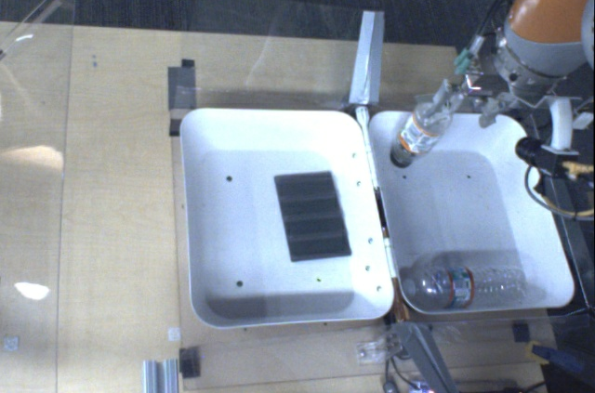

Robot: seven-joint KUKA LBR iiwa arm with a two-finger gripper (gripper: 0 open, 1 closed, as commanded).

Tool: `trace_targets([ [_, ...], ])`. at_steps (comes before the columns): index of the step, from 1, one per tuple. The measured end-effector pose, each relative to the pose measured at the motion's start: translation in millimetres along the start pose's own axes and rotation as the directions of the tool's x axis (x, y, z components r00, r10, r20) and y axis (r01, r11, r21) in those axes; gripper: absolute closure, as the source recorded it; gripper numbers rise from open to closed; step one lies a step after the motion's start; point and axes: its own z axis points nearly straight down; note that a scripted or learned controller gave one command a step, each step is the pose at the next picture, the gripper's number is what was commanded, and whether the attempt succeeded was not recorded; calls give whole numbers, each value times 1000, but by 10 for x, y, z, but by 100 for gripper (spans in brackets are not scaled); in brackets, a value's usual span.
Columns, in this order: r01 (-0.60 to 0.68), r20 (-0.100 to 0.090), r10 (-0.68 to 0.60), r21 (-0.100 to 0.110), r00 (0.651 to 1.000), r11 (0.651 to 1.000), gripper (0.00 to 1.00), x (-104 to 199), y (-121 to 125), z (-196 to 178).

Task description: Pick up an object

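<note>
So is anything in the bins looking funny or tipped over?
Yes. One clear bottle lies on its side at the right bin's near edge. Another small bottle hangs tilted over its far-left corner, by the gripper.

Grey arm [548, 47] with orange band, in from the right, tool [456, 94] low over the right side.

Even, fairly bright overhead light; white bins [279, 126] nearly washed out; soft shadow along the left bin's near wall; pale glare patches on the wooden bench [93, 224] at left; overall slightly soft, grainy focus.
</note>
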Motion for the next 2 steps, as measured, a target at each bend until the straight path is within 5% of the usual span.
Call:
trace_targets([
  [1, 87, 2, -87, -10, 996, 996, 0, -58, 216, 1098],
  [2, -3, 0, 3, -4, 1000, 1000, 0, -198, 338, 1958],
])
